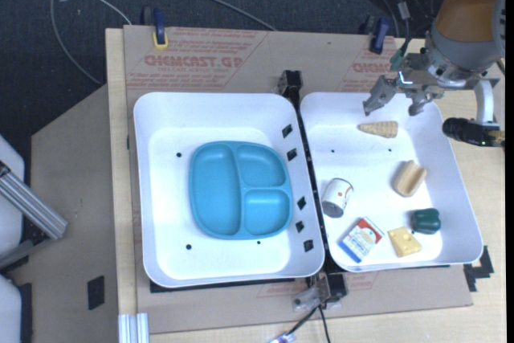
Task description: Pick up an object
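The worktop [201,52] carries two white bins. The left bin [161,124] holds a blue divided plate [239,189]. My jaws [400,100] hang spread and empty over the right bin's [458,181] far edge, just above the cone [378,128]. Nearer lie a tan block [408,177], cup [336,197], green piece [425,220], card [361,239] and cheese wedge [404,241].

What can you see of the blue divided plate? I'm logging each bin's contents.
The blue divided plate is a light blue, rounded-square dish that looks like smooth plastic. Raised ridges split it into three compartments: one large at the view's left, two smaller at the right. It lies flat, right side up, near the middle of the left white bin, resting on the bin's floor. Nothing lies in it or touches it otherwise.
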Robot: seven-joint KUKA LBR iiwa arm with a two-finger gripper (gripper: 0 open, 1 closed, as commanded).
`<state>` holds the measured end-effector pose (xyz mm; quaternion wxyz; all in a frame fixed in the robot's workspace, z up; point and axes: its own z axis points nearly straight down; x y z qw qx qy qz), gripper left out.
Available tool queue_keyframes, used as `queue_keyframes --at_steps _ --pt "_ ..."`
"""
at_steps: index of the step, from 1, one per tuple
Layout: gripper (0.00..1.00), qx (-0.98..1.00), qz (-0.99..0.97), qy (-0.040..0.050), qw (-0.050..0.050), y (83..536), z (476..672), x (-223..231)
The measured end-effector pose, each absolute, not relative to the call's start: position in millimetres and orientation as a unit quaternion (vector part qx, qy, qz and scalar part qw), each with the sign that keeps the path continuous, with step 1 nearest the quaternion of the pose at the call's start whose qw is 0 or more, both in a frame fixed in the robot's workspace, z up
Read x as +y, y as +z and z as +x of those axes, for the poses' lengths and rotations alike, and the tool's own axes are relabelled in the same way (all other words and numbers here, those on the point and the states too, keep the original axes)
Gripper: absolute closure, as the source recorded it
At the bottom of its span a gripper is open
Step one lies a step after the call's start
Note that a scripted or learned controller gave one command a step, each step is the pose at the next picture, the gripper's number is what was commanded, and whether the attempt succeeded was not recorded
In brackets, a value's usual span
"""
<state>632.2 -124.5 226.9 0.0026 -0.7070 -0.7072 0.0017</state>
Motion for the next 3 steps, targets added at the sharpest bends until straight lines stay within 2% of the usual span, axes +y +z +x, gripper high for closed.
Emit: queue_keyframes --at_steps 1,2,3 --pt "0.0 -0.707 -0.707 0.0017 0.003 181.5 638.6 -125.5" --pt "0.0 -0.707 -0.707 0.0022 0.004 117.7 637.4 -124.1" --pt "1.0 -0.707 -0.707 -0.0009 0.0 133.9 640.0 -124.2"
